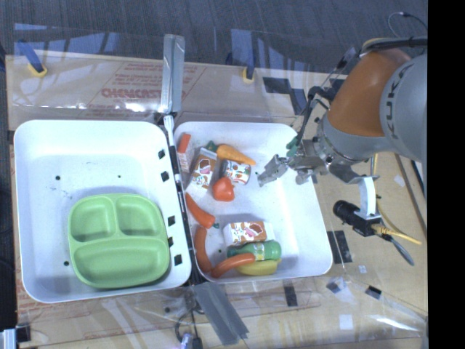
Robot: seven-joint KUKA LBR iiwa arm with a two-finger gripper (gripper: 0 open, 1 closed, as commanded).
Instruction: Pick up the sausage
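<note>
**Gripper hovering over right bin, sausage lying at bin's left wall**

Arm (pixel 378 100) is reaching in from the right, gripper (pixel 275 170) hanging over the right bin (pixel 309 224) near its upper right part, above bare white floor. Fingers (pixel 267 174) are looking spread and grasping nothing. Sausage (pixel 199 211) is lying on the bin floor against the left wall, slanting, well apart from the gripper. A second reddish sausage-like piece (pixel 200 251) is lying just below it along the same wall. Carrot (pixel 234 153) is sitting at the top of the pile, printed cartons (pixel 236 171) beside it, a red pepper-like toy (pixel 223 189) just under them. Another carton (pixel 247 232) and green and yellow toys (pixel 260 259) are crowding the lower part. Green divided plate (pixel 116 240) is sitting in the left bin (pixel 43 158).
</note>
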